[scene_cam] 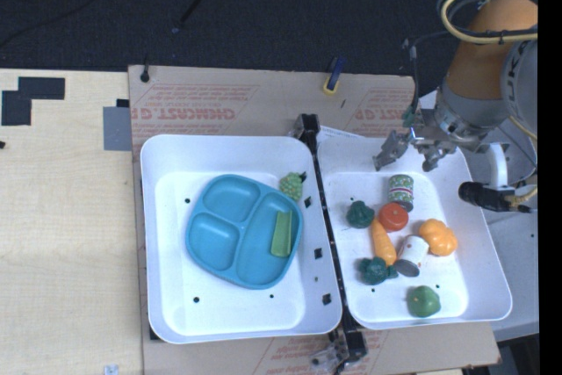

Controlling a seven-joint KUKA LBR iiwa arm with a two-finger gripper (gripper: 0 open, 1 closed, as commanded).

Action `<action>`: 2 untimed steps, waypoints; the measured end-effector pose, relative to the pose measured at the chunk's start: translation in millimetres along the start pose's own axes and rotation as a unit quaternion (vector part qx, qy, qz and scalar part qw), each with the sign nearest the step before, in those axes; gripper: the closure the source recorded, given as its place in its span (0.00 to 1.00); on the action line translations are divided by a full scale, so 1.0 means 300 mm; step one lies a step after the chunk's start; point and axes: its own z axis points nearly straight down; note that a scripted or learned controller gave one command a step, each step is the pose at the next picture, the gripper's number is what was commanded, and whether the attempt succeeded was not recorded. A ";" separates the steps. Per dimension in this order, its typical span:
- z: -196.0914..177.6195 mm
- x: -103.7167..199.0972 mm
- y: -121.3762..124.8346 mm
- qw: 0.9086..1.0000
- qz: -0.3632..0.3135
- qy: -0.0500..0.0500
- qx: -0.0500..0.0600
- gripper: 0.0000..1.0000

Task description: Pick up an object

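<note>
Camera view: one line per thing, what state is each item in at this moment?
End effector: open, holding nothing, above the right bin's far edge.
Blue tray: flat in the left bin.
Green block: lying in the tray's right compartment.
Can: upright in the right bin.
Carrot: lying flat.
Tomato: resting beside the can.

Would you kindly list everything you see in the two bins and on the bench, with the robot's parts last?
Bins: two, white, side by side.
Tray: one, blue, left bin.
Green block: one, on tray's right compartment.
Green lump: one, left bin, beside tray's upper right edge.
Can: one, green label, right bin, upper part.
Tomato: one, red, below can.
Carrot: one, orange, right bin centre.
Dark green pieces: two, left of carrot.
Orange piece: one, right of carrot.
Green ball: one, right bin, bottom.
Clamp: one, blue-yellow, board's top edge.
Arm: one, grey-orange, from right.
Gripper: one, open, above right bin's top edge.
</note>
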 end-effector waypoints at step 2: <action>0.122 0.003 -0.013 1.000 -0.001 -0.001 -0.005 0.00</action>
